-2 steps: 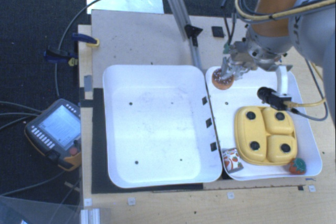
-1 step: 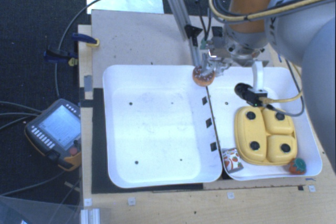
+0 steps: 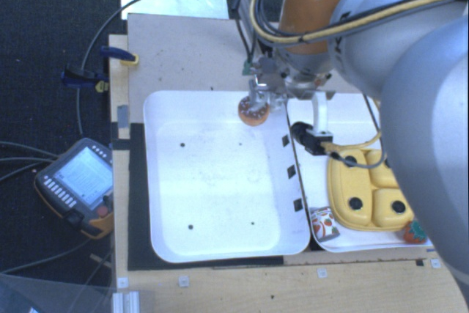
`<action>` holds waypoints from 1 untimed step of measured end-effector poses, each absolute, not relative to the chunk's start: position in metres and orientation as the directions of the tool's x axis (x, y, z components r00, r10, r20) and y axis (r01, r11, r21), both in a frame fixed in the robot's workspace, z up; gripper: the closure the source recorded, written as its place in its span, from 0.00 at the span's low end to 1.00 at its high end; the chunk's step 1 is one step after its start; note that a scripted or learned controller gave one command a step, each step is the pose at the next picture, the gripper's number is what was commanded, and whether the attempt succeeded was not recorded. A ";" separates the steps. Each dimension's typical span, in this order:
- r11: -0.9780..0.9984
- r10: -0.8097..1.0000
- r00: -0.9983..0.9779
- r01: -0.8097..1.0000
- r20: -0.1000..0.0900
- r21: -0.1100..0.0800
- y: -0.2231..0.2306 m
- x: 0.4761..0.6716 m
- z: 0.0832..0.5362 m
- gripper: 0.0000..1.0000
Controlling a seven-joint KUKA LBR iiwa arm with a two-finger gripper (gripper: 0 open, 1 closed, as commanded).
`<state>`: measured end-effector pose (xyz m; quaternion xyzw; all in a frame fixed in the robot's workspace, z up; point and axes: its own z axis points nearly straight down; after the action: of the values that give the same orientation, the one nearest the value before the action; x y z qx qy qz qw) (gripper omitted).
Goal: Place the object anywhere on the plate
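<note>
A small brown doughnut-like toy [image 3: 253, 113] with a pale frosted top hangs at the far rim of the left bin [image 3: 212, 179]. My gripper [image 3: 256, 100] comes straight down onto it, and its thin fingers are shut on the toy's upper side. The yellow sectioned plate [image 3: 364, 190] lies in the right bin [image 3: 344, 245], to the right of the gripper and nearer the camera. My grey arm covers the plate's right part.
A small printed carton [image 3: 324, 223] lies at the right bin's near left corner, and a red-and-green item [image 3: 414, 232] peeks out beside the plate. A black cable connector [image 3: 309, 137] hangs over the divide between the bins. A teach pendant [image 3: 77, 185] rests off the bench at left.
</note>
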<state>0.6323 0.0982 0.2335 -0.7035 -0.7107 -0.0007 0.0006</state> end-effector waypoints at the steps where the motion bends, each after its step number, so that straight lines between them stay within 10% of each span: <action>1: 0.010 1.000 -0.010 1.000 0.002 0.003 0.158 0.648 0.222 1.00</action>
<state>0.6475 0.1576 0.2219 -0.7036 -0.7106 -0.0018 -0.0004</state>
